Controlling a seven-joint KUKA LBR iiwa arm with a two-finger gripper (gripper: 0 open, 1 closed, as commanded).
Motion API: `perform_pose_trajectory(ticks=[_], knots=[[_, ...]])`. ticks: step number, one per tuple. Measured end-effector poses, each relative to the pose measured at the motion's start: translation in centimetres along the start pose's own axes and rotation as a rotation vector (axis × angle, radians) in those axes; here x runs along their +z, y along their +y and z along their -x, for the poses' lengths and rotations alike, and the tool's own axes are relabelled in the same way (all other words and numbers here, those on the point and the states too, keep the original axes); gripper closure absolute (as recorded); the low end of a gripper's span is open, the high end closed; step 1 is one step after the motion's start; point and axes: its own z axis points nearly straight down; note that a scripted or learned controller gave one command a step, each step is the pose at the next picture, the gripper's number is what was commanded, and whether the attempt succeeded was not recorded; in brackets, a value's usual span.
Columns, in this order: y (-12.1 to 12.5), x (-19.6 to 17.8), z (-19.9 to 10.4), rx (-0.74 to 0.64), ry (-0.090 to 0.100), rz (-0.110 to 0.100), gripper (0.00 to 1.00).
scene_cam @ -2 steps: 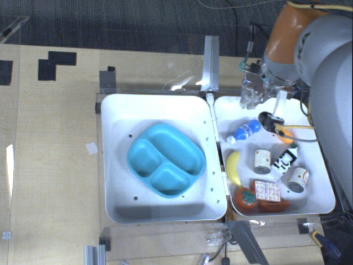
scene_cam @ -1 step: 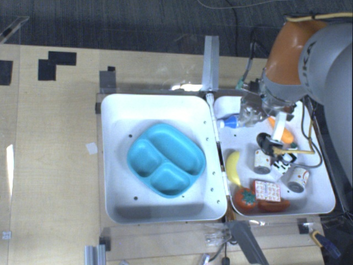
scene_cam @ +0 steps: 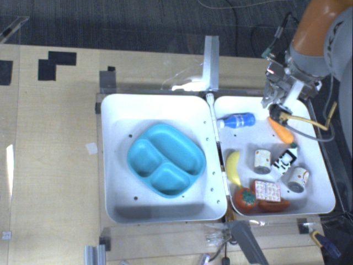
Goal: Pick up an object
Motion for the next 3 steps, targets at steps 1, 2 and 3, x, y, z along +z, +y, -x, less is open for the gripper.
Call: perform_pose_trajectory(ticks=[1,2,3], knots=[[-6.6,3.0,1.3,-0.042,-0.001,-0.004,1.00],[-9.7,-1.5,5.0,-0.028,0.000,-0.002,1.00],[-12.5,4.0,6.7,-0.035,-0.001,-0.003,1.00]])
